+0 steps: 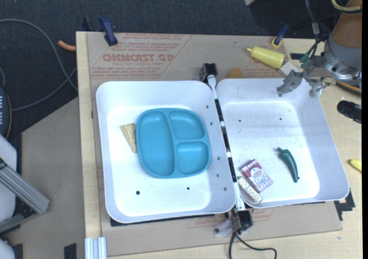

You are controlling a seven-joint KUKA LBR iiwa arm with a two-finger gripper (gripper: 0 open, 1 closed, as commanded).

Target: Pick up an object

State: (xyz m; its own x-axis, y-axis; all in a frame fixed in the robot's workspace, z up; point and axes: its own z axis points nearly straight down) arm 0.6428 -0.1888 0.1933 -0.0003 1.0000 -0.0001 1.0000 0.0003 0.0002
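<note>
In the right bin (pixel 259 120) a green chili pepper (pixel 288 164) lies near the front right. A red and white packet (pixel 255 175) rests at the front left corner, partly over a pale object (pixel 249 192) against the bin's rim. My gripper (pixel 301 86) hangs over the bin's back right edge, well behind the pepper and packet. It is open and its fingers (pixel 287 84) have nothing between them. The left bin (pixel 115 103) holds a blue divided plate (pixel 172 141) with a tan cracker-like piece (pixel 129 134) at its left side.
A yellow object (pixel 267 55) lies on the bench behind the right bin, left of the arm (pixel 345 45). Clamps and a black divider (pixel 221 131) sit between the bins. A dark object (pixel 351 109) rests on the bench at the right.
</note>
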